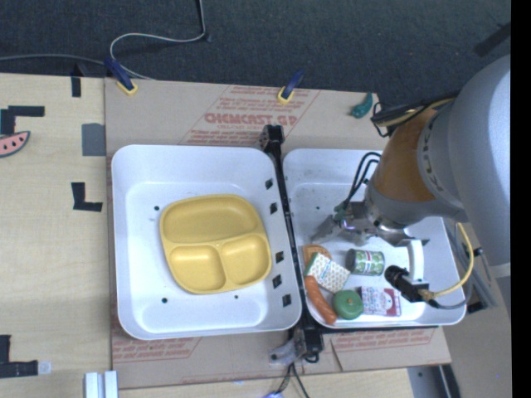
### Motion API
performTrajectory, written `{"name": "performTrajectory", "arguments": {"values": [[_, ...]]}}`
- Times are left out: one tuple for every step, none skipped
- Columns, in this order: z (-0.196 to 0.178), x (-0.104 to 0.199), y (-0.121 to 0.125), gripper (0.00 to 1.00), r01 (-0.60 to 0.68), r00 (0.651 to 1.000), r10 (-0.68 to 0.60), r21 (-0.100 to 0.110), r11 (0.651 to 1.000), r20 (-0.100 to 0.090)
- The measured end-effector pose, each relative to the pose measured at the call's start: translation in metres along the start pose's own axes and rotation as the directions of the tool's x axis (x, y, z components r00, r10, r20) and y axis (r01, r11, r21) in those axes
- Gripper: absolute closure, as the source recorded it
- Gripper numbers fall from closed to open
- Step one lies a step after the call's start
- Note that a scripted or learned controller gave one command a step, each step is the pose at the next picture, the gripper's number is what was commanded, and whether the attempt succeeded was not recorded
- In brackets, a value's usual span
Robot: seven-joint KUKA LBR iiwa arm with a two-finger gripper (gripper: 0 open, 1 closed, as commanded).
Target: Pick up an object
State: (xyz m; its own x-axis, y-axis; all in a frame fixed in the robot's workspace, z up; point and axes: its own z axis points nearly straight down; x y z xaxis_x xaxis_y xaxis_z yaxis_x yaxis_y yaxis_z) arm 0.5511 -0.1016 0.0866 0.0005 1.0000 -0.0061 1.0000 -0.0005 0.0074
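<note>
Gripper is low inside the right bin, around mid-floor, with the arm coming in from the view's right. Can't tell whether the gripper is set wide or narrow; the wrist covers it from this angle. Nothing is visibly held.

All the pickable objects are in the right bin, bunched along its near edge on the view-bottom side of the gripper:
- small can with green label: on its side, just beside the gripper toward the near edge, and the closest item. Can't tell if it touches.
- checkered packet: near the gripper, down and to view-left, and left of the can.
- orange carrot-shaped piece: further from the gripper, lying along the bin's left wall at the near corner, partly under the checkered packet's edge.
- green round piece: straight toward the near rim from the gripper, touching or just beside the carrot-shaped piece.
- red-and-white packet: flat, just right of the green round piece, beyond the can from the gripper.

The bin floor on the far side of the gripper is bare white with scuff marks.

The left bin is well apart from the gripper, across the divider. It holds a yellow divided plate lying flat near its middle. Both bins sit on a cardboard sheet.
</note>
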Motion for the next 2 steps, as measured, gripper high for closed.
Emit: {"name": "performTrajectory", "arguments": {"values": [[-0.0095, 0.0000, -0.0002, 1.00, 0.000, 1.000, 0.000, 0.002, 1.000, 0.000], [-0.0095, -0.0001, -0.0002, 0.00, 0.000, 1.000, 0.000, 0.001, 1.000, 0.000]]}}
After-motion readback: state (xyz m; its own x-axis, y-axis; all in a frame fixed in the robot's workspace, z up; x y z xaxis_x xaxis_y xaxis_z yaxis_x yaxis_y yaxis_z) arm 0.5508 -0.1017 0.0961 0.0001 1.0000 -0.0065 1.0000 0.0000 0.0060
